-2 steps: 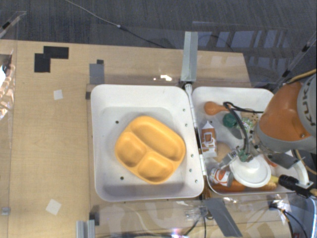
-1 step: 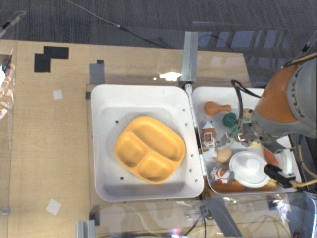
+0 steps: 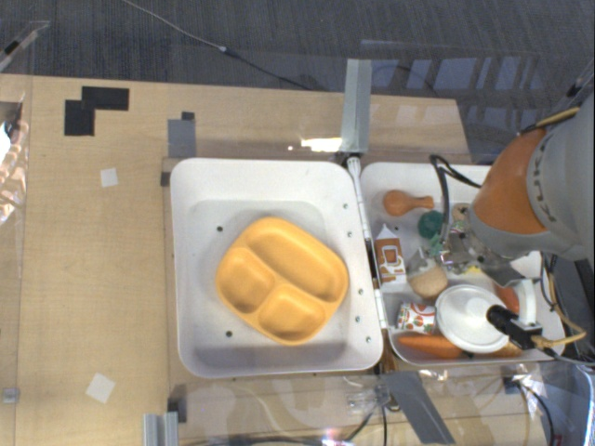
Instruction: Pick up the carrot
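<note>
- The carrot [image 3: 435, 347] is lying lengthwise along the lower wall of the right bin [image 3: 402, 182], at the lower right of the frame, with its right part tucked under a white bowl [image 3: 468, 318].
- The arm's grey and orange wrist is hanging over the right bin, and the gripper [image 3: 453, 249] is sitting low among the clutter; whether it is open or closed I cannot tell, since the wrist is hiding it.
- Risk: the carrot is pressing close to the bin wall, so a descending gripper is likely to be catching the rim or sliding off.
- Risk: the bowl overlapping the carrot is likely to be lifted or tipped along with it.
- Risk: a small red and white cup [image 3: 416, 318] is standing just beside the carrot's left part, and a wrong grab is plausible.
- Other neighbours crowding the space: a brown carton [image 3: 389, 256], a green item [image 3: 429, 224] and a tan drumstick-shaped toy [image 3: 406, 202].
- The yellow divided tray [image 3: 282, 278] is resting in the left bin [image 3: 191, 277], well apart.
- The carton and cup are carrying printing, but it is too small to read.
</note>
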Robot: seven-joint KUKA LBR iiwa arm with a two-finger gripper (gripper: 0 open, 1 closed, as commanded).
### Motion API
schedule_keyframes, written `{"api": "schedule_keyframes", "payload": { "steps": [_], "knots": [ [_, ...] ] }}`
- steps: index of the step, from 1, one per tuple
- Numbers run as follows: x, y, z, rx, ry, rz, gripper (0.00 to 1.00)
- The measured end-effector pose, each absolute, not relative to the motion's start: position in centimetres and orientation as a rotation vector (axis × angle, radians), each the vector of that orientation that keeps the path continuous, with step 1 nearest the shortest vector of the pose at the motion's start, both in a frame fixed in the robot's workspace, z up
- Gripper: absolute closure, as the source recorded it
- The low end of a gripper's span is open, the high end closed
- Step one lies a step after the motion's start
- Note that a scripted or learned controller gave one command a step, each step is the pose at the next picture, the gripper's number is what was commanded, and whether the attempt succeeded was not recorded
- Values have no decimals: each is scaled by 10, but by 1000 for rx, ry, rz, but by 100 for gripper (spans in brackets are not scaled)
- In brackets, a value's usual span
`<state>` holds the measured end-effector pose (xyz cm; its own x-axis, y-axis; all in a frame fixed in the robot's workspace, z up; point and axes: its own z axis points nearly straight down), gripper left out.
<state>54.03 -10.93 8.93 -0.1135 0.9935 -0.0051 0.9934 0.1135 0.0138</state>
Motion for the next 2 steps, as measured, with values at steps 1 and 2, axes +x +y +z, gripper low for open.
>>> {"api": "schedule_keyframes", "payload": {
  "steps": [1, 2],
  "knots": [
    [577, -102, 88, 2442, 1965, 11, 0],
    [580, -101, 101, 2428, 1973, 19, 100]
  ]
}}
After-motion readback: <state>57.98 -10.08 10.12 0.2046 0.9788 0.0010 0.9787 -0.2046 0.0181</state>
